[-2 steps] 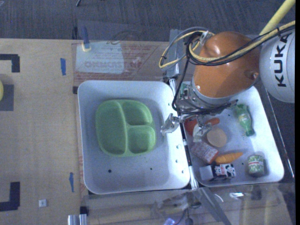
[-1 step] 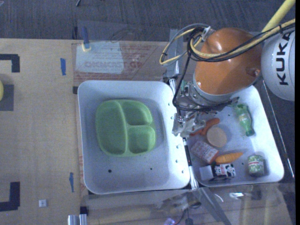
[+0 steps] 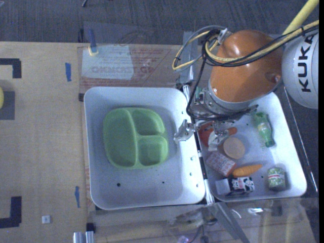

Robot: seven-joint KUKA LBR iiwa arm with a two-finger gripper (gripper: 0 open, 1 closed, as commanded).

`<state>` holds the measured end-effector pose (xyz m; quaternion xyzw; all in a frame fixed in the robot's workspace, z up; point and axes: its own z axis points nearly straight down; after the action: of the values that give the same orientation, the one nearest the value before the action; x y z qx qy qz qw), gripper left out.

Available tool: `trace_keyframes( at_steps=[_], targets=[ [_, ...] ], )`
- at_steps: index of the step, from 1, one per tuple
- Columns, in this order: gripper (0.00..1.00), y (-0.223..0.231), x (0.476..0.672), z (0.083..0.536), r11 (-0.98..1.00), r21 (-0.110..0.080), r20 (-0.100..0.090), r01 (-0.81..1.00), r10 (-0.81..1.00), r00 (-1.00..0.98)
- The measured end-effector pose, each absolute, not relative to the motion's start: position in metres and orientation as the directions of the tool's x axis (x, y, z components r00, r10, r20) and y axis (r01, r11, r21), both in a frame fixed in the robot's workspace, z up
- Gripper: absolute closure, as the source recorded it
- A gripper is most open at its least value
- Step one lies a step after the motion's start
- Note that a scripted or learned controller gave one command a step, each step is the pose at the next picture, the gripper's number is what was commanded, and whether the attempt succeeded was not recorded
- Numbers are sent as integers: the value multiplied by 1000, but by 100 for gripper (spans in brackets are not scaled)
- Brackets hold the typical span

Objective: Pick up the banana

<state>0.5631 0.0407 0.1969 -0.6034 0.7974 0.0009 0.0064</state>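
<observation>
My gripper (image 3: 216,136) hangs low over the upper left part of the right bin (image 3: 292,151), under the arm's big orange band (image 3: 243,67). It sits right above a red item (image 3: 204,134) and close to a round tan disc (image 3: 234,148). The arm's body hides the bin's back part. A small yellow object (image 3: 1,98) is cut off by the far left edge of the bench, too little of it showing to name it.
The left bin (image 3: 101,186) holds a green divided plate (image 3: 135,137). In the right bin lie a green bottle (image 3: 264,129), a carrot (image 3: 247,170), a pink-red packet (image 3: 219,163), a cow-patterned carton (image 3: 238,185) and a green can (image 3: 276,178). A silver bracket (image 3: 183,131) sits on the wall between the bins.
</observation>
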Motion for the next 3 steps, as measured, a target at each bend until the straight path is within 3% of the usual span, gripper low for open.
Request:
trace_keyframes(
  at_steps=[1, 2, 3],
  targets=[
    [100, 42, 565, 208, 277, -11, -18, -961, -961, -277],
    [100, 37, 617, 323, -13, -6, -5, -1000, -1000, 13],
    [100, 45, 667, 310, -106, -7, -5, -994, -994, 106]
  ],
)
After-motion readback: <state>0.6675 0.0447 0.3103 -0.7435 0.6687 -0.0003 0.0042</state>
